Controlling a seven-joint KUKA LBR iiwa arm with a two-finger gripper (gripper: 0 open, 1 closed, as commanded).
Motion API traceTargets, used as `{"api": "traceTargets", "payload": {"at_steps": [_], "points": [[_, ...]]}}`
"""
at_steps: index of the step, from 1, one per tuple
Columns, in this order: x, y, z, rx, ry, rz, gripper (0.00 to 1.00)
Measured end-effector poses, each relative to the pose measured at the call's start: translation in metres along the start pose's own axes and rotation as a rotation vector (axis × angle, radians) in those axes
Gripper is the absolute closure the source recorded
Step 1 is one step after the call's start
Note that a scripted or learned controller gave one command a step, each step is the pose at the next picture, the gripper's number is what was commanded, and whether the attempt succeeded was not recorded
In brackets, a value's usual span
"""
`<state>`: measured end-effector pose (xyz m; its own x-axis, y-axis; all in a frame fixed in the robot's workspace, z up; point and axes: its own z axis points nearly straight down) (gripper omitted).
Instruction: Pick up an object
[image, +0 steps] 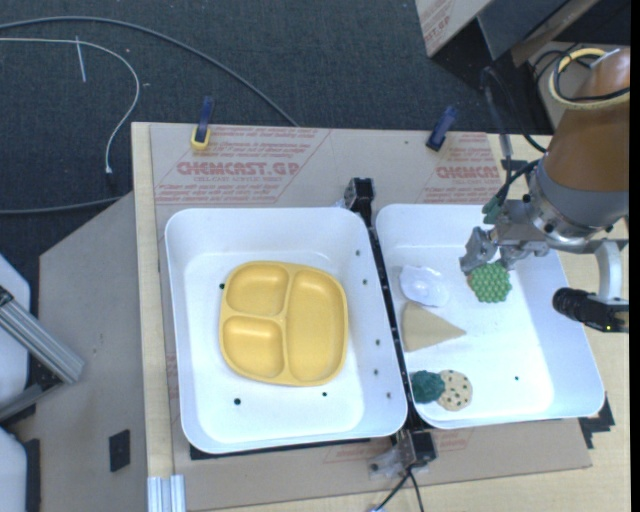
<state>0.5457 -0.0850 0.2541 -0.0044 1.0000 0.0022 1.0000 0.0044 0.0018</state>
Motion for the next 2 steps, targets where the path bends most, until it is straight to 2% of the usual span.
{"api": "traceTargets", "payload": {"at_steps": [1,2], "points": [[0.045,0.012,0.000,0.000,-0.002,0.000,1.00],[0.099,0.031,0.018,-0.001,-0.002,0.001,1.00]]}}
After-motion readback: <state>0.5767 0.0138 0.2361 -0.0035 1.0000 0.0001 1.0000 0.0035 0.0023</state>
